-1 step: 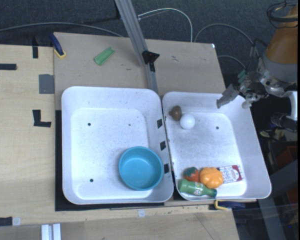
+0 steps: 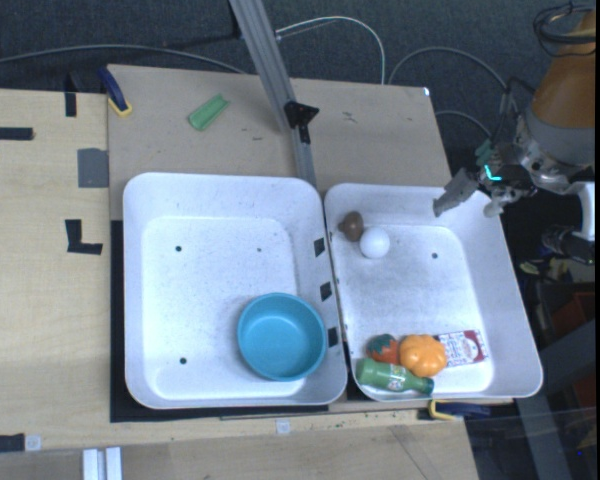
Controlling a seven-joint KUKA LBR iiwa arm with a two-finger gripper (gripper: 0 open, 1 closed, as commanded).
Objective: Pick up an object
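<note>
The gripper (image 2: 467, 190) is hanging over the right bin's (image 2: 500, 268) far corner, grip unclear; a bowl (image 2: 281, 336) is sitting in the left bin (image 2: 150, 268).

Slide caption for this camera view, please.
Tool poised over right bin's far edge; blue bowl sits in left bin.

Matt white speckled plastic bins (image 2: 160, 208), smooth glossy blue plastic bowl (image 2: 281, 335), pale wood-grain bench (image 2: 30, 298), brushed metal pole (image 2: 265, 48), glossy white ball (image 2: 375, 244)
</note>
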